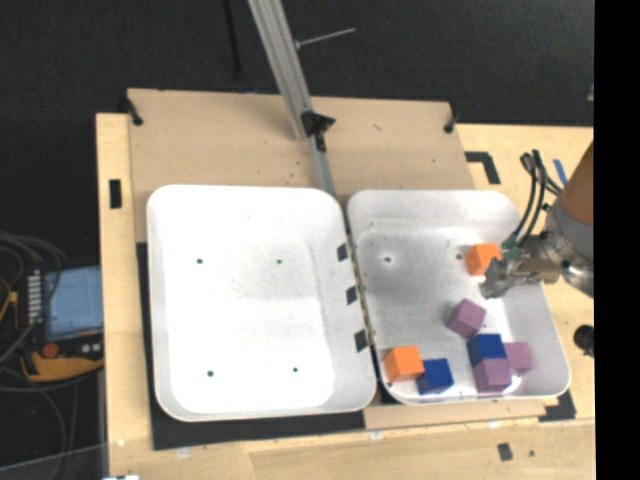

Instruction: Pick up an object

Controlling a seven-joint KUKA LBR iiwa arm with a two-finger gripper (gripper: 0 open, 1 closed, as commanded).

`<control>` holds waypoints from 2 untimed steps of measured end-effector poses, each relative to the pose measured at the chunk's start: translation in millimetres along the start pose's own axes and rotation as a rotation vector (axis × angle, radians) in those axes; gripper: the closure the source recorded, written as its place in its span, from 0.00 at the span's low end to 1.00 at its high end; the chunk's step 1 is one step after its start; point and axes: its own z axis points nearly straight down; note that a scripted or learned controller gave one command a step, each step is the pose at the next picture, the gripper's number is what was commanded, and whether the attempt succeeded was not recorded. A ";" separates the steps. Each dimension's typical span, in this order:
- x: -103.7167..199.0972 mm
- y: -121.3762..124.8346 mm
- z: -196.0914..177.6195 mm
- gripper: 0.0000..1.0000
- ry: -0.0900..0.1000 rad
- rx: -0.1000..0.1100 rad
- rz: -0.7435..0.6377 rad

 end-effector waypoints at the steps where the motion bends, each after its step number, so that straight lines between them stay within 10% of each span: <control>1: 58.6 13.5 7.4 1.00 0.003 0.006 -0.004; 2: 103.8 33.1 11.4 1.00 0.003 0.005 -0.004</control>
